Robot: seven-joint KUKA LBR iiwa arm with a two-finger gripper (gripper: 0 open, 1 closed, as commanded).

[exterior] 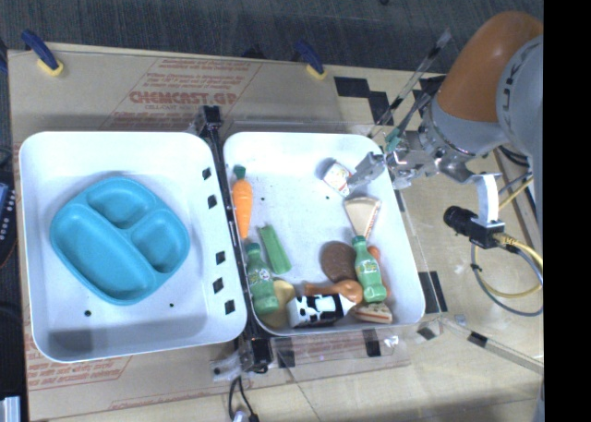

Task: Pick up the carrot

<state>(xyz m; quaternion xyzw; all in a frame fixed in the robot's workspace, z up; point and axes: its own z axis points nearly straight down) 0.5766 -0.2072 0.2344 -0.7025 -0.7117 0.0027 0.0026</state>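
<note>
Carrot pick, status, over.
Gripper over right bin's upper right. Carrot at left wall, untouched. Green stick beside it.

one fixed camera looks down aslant over both bins (305, 148) from above.

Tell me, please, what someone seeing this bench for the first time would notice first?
Probably the blue divided tray, alone in the left bin. Next, the heap of toy food at the near end of the right bin, with the orange carrot lying apart by its left wall. The arm's orange band looms at the right, its gripper above that bin's far right corner.
</note>
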